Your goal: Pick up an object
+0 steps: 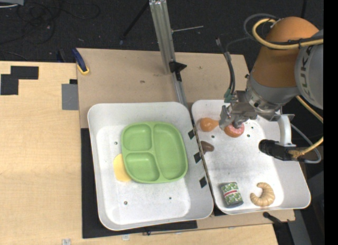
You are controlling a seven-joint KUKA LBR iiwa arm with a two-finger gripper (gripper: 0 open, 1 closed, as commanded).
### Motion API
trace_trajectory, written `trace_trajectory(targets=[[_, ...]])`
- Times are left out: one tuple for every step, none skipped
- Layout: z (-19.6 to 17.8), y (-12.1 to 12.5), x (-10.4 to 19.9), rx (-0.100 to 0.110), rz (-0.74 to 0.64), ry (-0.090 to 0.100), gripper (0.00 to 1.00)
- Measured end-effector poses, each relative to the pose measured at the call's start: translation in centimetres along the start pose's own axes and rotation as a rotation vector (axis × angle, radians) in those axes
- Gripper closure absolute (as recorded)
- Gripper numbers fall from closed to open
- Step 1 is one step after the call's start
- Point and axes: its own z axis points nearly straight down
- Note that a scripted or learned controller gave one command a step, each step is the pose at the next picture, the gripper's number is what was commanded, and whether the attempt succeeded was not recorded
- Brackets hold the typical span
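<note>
Two white bins on the table. The left bin carries one green divided tray and one yellow piece. The right bin holds five things: orange ball, brown lump, green can, croissant, and one pink doughnut, directly under the hand; its grip I cannot tell.

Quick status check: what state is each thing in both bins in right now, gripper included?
Gripper: down in the right bin, over the pink donut.
Orange piece: loose, beside the gripper.
Brown piece: loose by the bin's left wall.
Green can: lying on its side.
Croissant: loose, near corner.
Green divided tray: flat in the left bin, covering part of a yellow item.
</note>
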Motion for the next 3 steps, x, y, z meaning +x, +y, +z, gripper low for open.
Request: trace_trajectory(targets=[[-0.3, -2.2, 4.2, 0.001, 0.001, -0.001, 1.00], [1.5, -4.2, 8.7, 0.003, 0.001, -0.001, 1.00], [0.9, -7.0, 13.2, 0.002, 0.000, -0.001, 1.00]])
